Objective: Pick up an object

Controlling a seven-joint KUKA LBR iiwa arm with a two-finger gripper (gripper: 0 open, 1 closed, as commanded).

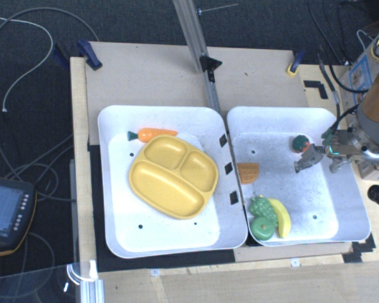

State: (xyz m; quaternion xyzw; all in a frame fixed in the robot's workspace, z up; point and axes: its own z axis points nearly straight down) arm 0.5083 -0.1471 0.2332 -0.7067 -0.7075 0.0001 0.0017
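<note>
tray [174, 175] in left bin [114, 232] | banana [280, 217] in right bin [341, 226]

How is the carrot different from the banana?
The carrot is orange with a green top, while the banana is plain yellow. The carrot lies in the left bin, close against the yellow plate; the banana lies in the right bin, beside the green grapes and green apple. The carrot looks straight, the banana curved. Both are toy foods, lying away from the hand.

The hand [317, 160] hovers open in the right bin [347, 226], beside a green ball [299, 143].
</note>
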